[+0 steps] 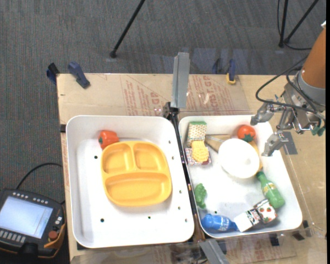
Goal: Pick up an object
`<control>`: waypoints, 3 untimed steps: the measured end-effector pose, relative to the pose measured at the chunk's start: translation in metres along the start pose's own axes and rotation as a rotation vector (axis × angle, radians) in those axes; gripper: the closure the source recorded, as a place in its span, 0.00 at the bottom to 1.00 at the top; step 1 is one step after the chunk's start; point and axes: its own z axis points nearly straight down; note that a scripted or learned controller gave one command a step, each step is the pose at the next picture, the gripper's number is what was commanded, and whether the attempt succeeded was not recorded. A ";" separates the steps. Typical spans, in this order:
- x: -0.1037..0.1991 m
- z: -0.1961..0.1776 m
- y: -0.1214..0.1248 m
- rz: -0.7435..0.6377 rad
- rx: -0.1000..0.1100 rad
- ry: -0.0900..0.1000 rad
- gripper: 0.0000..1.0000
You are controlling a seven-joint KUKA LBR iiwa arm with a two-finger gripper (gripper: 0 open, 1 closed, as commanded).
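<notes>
Hand (269, 130) spread (empty) above right bin's (295, 194) far edge.

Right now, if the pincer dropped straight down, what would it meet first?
Probably the right bin's far right rim, near the tomato and white bowl; the pincer hangs open there, but depth is unclear.

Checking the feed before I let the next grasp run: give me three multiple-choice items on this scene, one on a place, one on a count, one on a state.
1. Where is the yellow plate?
A. left bin
B. right bin
C. bare bench

2. How many compartments does it have?
A. two
B. three
C. five

3. What is the gripper doing?
A. clamping the white bowl
B. open, over the right bin's top right corner
C. lifting the green bottle

Answers:
1 A: it lies in the left bin.
2 B: two small, one long.
3 B: fingers spread, nothing between.
</notes>
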 end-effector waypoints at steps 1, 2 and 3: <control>-0.045 0.127 -0.024 0.011 0.003 -0.009 0.00; -0.043 0.181 0.055 -0.036 -0.003 0.000 0.00; 0.020 0.182 0.001 0.050 -0.003 0.004 0.00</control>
